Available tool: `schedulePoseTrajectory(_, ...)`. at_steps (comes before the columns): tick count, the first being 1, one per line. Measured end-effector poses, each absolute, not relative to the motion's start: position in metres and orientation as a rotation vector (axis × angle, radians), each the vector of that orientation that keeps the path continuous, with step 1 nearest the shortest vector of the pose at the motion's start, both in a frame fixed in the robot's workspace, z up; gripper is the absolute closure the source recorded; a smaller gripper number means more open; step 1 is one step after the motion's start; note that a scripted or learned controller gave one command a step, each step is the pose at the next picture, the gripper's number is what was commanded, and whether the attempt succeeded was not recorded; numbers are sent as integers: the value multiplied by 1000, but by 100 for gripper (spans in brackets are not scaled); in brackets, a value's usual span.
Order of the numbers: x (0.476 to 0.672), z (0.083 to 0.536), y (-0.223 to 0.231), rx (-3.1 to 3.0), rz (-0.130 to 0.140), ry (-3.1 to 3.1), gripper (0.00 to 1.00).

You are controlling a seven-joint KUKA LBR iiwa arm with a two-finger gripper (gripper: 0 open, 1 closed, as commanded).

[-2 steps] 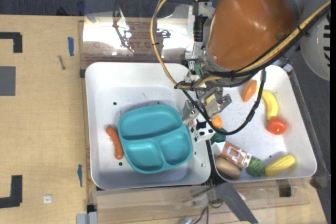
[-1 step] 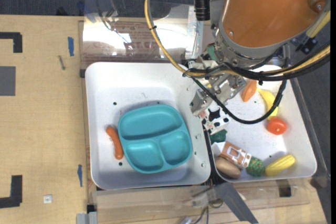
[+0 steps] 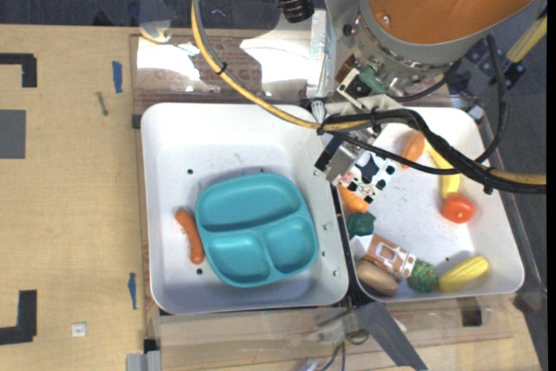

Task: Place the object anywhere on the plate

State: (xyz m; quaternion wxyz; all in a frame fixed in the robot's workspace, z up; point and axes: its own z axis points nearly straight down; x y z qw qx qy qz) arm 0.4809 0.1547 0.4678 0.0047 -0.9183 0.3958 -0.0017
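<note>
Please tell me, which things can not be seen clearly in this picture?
- Claw: the arm's wrist and cables cover it in the camera view; its state is unclear.
- Item under the claw, black and white: partly covered, identity unclear.
- Right bin: the arm hides its far part.

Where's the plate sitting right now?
The teal divided plate lies in the left bin, toward its front, with an orange sausage-shaped toy just off its left edge.

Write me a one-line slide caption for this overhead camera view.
Grey KUKA arm's gripper hovers over the toy-filled right white bin; teal three-compartment plate and an orange sausage toy lie in the left white bin.
</note>
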Motion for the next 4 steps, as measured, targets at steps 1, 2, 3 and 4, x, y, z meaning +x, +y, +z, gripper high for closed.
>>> schedulePoseTrajectory(1,491,414,130,-3045,7,764,100)
schedulePoseTrajectory(2,503,290,157,-3114,16,402,100)
schedulePoseTrajectory(3,503,292,157,-3114,9,402,0)
schedulePoseTrajectory(4,503,302,159,-3108,8,405,100)
